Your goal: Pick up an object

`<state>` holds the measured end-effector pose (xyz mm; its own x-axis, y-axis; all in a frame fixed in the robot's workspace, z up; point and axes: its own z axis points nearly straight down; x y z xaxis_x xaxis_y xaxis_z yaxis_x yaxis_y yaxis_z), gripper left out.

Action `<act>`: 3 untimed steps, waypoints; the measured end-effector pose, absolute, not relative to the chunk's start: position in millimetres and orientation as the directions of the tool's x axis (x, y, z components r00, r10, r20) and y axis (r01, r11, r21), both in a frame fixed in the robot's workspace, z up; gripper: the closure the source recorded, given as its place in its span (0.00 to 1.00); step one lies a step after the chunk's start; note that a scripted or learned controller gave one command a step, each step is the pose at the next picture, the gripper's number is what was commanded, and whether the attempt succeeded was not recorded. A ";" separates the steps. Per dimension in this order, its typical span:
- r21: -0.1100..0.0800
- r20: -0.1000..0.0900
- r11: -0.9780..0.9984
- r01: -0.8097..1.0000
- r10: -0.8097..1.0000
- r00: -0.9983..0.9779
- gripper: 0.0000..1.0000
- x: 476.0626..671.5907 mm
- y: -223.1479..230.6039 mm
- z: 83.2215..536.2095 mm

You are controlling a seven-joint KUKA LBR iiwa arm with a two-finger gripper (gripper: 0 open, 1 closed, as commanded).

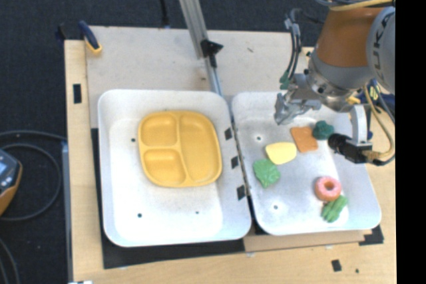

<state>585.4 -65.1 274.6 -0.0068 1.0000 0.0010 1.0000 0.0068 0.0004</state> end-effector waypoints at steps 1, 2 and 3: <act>0.000 0.001 0.006 1.000 1.000 -0.006 1.00 584.1 -19.5 269.7; 0.000 0.001 0.007 1.000 1.000 -0.007 1.00 566.7 31.6 268.0; -0.002 0.001 0.007 1.000 1.000 -0.007 1.00 562.5 77.2 242.6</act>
